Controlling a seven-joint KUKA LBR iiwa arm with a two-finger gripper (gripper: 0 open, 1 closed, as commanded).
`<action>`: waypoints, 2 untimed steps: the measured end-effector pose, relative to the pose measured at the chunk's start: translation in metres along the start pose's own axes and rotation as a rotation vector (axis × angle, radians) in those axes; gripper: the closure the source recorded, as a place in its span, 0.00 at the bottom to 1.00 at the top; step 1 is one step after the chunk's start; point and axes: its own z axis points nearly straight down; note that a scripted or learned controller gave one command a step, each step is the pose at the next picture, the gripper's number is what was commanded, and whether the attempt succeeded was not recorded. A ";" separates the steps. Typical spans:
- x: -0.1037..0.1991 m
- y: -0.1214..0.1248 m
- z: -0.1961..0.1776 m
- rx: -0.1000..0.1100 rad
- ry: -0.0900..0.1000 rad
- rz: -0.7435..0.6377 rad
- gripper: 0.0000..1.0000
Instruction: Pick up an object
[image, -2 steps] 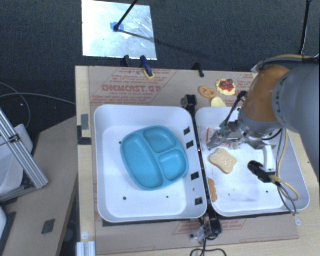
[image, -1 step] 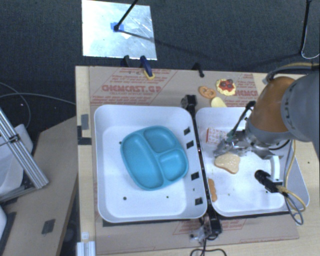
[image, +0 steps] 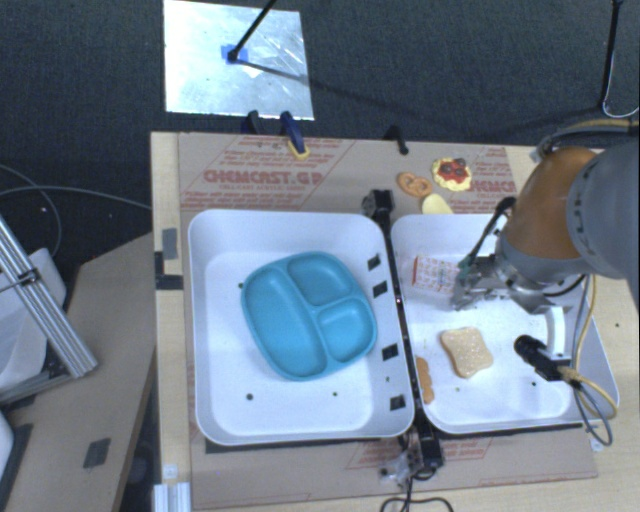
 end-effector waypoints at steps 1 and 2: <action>0.000 0.000 0.001 0.001 0.000 0.000 0.00; -0.015 -0.053 0.011 0.000 0.001 0.001 0.00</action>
